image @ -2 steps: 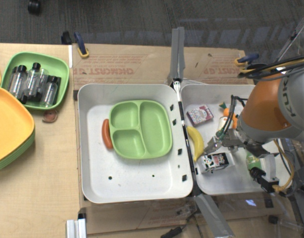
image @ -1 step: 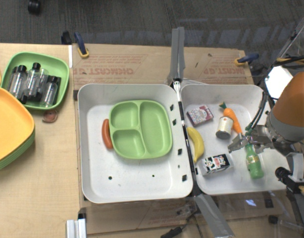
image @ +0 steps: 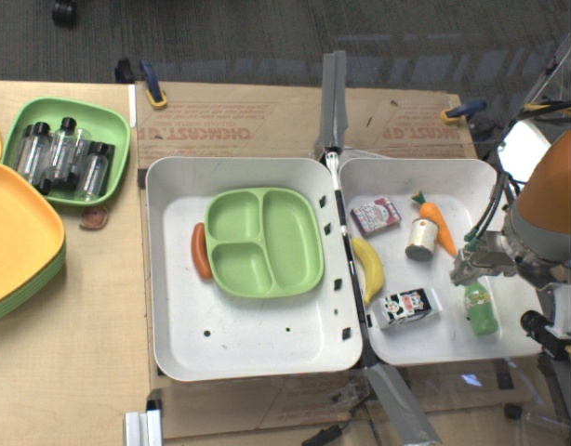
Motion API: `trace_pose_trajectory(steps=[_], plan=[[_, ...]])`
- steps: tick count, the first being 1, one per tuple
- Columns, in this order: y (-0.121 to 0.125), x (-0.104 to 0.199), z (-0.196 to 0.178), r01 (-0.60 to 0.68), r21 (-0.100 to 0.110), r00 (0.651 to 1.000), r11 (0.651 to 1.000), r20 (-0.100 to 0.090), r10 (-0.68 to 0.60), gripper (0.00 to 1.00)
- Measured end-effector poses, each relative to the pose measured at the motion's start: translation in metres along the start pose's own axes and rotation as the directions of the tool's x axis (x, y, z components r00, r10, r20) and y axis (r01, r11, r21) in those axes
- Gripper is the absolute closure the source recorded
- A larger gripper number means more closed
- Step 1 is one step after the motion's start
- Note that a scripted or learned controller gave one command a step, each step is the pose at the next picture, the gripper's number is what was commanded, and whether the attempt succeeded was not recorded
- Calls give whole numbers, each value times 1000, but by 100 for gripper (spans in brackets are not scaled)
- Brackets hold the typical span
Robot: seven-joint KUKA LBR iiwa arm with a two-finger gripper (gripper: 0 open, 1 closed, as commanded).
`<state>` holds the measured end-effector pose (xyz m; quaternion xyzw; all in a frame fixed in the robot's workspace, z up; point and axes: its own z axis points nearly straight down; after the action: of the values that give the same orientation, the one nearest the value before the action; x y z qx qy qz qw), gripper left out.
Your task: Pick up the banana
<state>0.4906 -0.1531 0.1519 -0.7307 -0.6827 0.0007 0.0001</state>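
The yellow banana [image: 367, 268] lies curved along the left wall of the right bin [image: 434, 169], between a pink carton and a small milk carton. My gripper [image: 470, 266] hangs over the right part of that bin, just above a green bottle [image: 481, 310] and well to the right of the banana. Nothing shows in its grasp. The arm's orange band [image: 555, 189] is at the view's right edge.
Sharing the right bin are a pink carton [image: 375, 216], a carrot [image: 436, 221], a white cylinder [image: 420, 239] and a milk carton [image: 408, 307]. The left bin [image: 174, 342] holds a green divided plate [image: 264, 242] and a red sausage [image: 201, 250]. A green tray of bottles [image: 67, 151] and yellow plates [image: 20, 249] sit far left.
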Motion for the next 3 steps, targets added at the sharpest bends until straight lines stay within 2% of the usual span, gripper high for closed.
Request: trace_pose_trajectory(steps=[1,2,3], plan=[[41,-6,-115,607,-2,795,795,2,-607,100],[12,-46,-82,718,-1,696,696,0,-718,100],[-8,-70,-84,852,-2,523,523,1,-852,100]])
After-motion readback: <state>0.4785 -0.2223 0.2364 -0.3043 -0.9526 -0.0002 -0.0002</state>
